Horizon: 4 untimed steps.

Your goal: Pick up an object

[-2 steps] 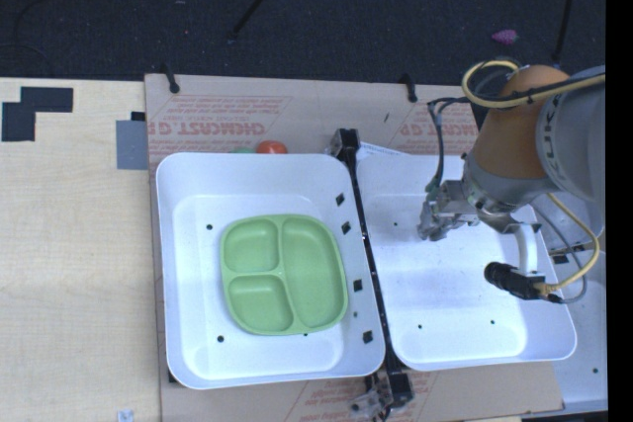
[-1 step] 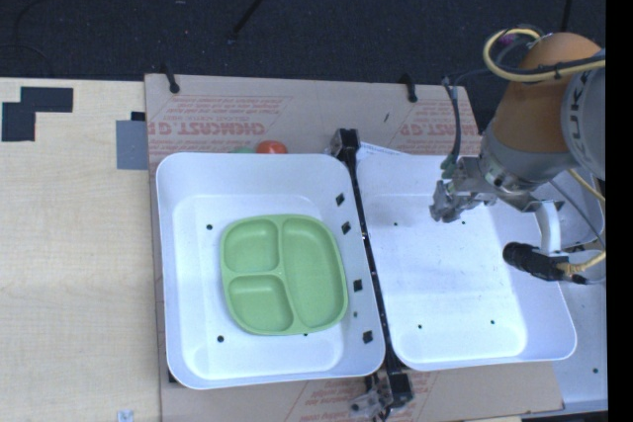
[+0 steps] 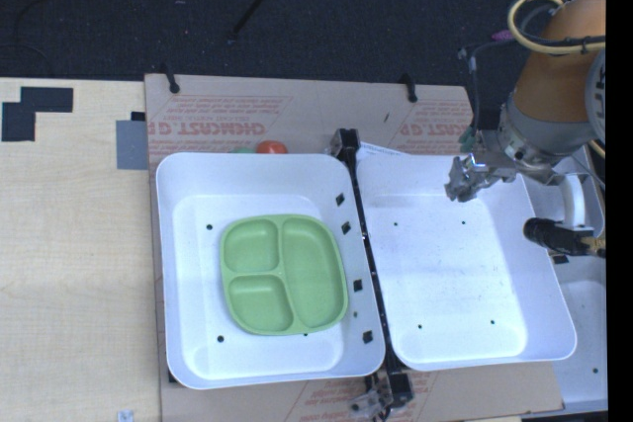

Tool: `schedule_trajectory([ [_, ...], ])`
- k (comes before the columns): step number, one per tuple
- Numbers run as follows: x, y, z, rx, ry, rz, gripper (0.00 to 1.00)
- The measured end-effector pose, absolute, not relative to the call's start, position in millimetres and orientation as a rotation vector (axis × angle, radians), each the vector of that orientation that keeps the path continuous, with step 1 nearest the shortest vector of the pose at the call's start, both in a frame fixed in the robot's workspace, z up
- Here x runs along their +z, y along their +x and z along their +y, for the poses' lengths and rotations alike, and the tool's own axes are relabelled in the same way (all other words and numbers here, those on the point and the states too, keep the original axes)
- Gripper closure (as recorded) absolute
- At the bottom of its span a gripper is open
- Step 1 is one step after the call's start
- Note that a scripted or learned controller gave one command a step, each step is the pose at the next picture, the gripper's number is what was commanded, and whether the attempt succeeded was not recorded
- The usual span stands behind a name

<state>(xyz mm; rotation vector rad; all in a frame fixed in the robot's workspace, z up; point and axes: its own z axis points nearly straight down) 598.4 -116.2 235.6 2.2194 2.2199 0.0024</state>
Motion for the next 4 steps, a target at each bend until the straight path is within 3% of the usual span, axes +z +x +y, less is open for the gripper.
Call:
schedule_trajectory([
  [1, 267.5, 598.7, -117.6, 0.001, 2.22, 2.221, 1.0],
  [3, 254.4, 579.8, -22.7, -0.004, 2.221, 2.228, 1.0],
  [4, 253.7, 587.4, 29.3, -0.002, 2.219, 2.228, 1.0],
])
